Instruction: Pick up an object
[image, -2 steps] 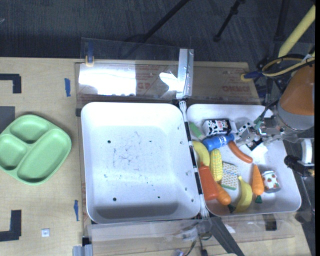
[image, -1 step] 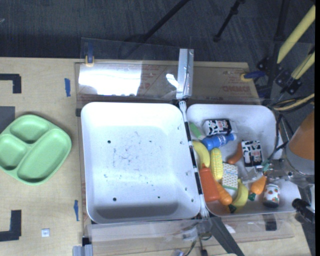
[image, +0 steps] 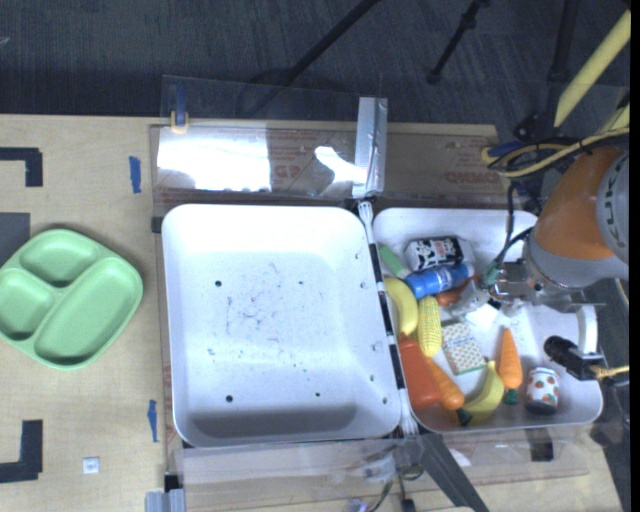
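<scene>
While the arm (image: 585, 215) reaches in from the right, its grey body and orange band are seen over the far right part of the right bin (image: 572, 415), and the gripper (image: 503, 290) is lowered among the objects near the bin's middle. Whether anything is gripped cannot be told, since the tip is too small and cluttered to be read. Within that bin a black-and-white can (image: 433, 250) is seen at the back, with a blue bottle (image: 438, 280) just in front of it and a green piece (image: 389, 261) at the back left corner. A yellow banana (image: 404, 304) and a corn cob (image: 429, 326) lie side by side along the left wall, and a large orange carrot (image: 430, 376) lies nearer the front. A checkered packet (image: 463, 349) rests in the middle, a smaller carrot (image: 510, 360) beside it, a second banana (image: 487, 392) at the front, and a small round painted object (image: 541, 389) towards the front right. The left bin (image: 200, 240) adjoins it, and a green divided plate (image: 66, 296) lies on the bench (image: 80, 420) well to the left.
</scene>
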